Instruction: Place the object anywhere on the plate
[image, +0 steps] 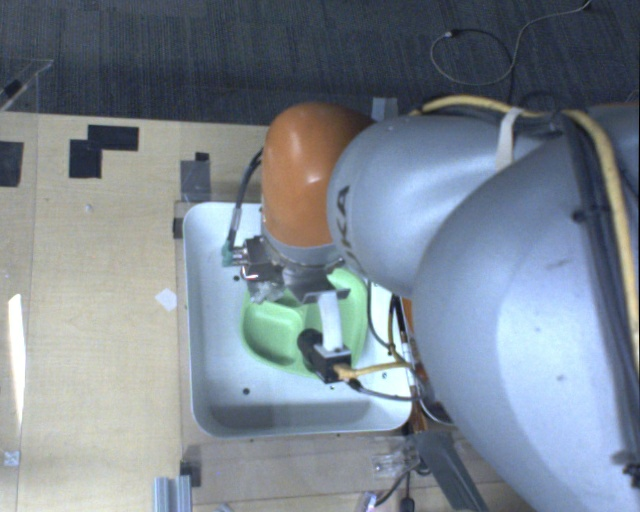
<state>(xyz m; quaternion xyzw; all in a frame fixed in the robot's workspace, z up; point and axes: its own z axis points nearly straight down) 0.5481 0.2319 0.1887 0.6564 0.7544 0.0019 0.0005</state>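
Gripper: the gripper (300, 300) sat low over the green plate, its body seen from above; whether it was released or clenched could not be told from this angle.
Object: the thing to be placed could not be picked out; the wrist covered the middle of the plate, so its place could not be told.
Plate: a light green plate (268, 330) lay inside the white bin, toward the bin's right half, partly hidden under the wrist.
Wrist: an orange band (305, 180) capped the wrist just above the gripper, with black cables (240, 215) running down its left side.
Arm: the large grey arm (500, 260) reached in from the right and covered much of the bin's right side.
Bin: a shallow white bin (215, 340) with rounded corners held the plate.
Tabletop: the pale wooden tabletop (90, 330) surrounded the bin, with black blocky marks (100, 150) near its far left edge.
Floor: dark carpet (200, 50) lay beyond the tabletop, with a thin cable looped on it.
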